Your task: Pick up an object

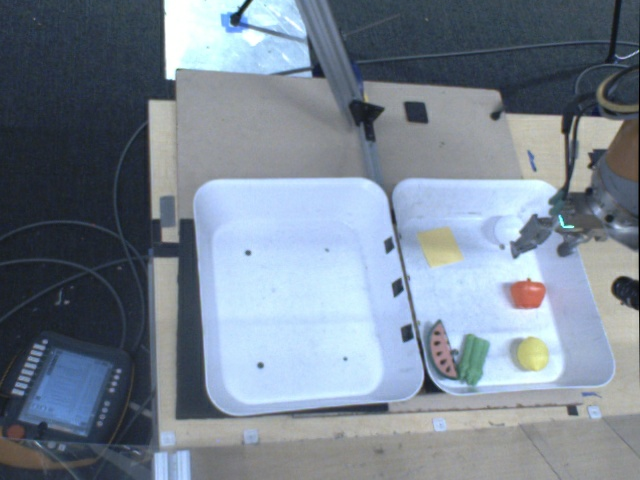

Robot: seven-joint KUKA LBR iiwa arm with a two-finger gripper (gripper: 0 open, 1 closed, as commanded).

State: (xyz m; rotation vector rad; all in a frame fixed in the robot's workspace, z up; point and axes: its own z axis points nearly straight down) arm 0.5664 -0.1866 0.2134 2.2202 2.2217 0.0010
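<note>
The counter [290, 118] carries two white bins side by side, and the right bin [590, 333] serves as the landmark here. To its left, touching along a shared edge, sits the left bin [215, 268], with nothing but a few dark specks on its floor. Further left, off the counter, a pendant [65, 383] lies among cables.

Inside the right bin, at its near left corner, a melon slice [442, 350] leans against the wall, its long axis running roughly front to back. Just beside it lies a green piece [473, 358], also lying front to back. Toward the far left part of the bin's floor rests a yellow pad [440, 247], flat and apart from the rest. A pale white piece [497, 230] sits near the far wall, hard to make out against the bin. Nearer the right wall are a tomato [528, 293] and, toward the near right corner, a lemon [532, 354].

The hand [545, 236] hangs over the far right part of the bin, its fingers spread and released, with nothing between them. No object is picked yet. The tomato looks the likeliest target: it lies just nearward and slightly left of the hand, round, so no axis constrains the grip. The white piece lies just to the hand's left.
</note>
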